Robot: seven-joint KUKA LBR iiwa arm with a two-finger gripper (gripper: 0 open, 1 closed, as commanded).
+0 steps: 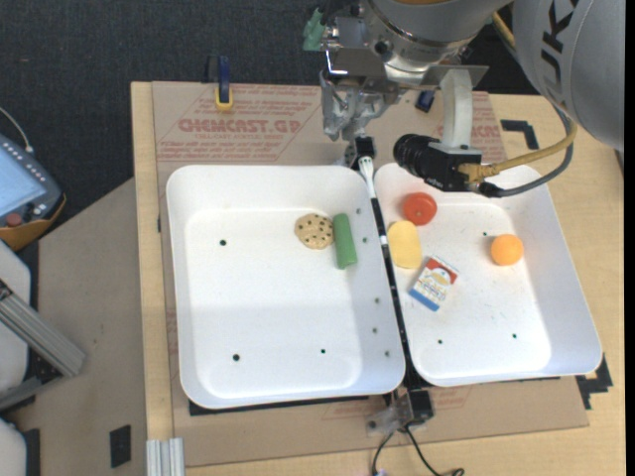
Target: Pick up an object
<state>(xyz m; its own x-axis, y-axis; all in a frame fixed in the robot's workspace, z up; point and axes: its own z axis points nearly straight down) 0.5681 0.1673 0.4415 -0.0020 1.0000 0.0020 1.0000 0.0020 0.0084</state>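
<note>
bright, even light; soft shadows, sharp focus throughout.

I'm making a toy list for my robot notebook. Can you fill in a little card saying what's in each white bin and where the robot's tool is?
left bin: cookie, green stick beside it
right bin: red round piece, yellow block, orange ball, small printed box
tool: above the bins' far edge, near the divide
held by tool: nothing seen between its fingers
</note>
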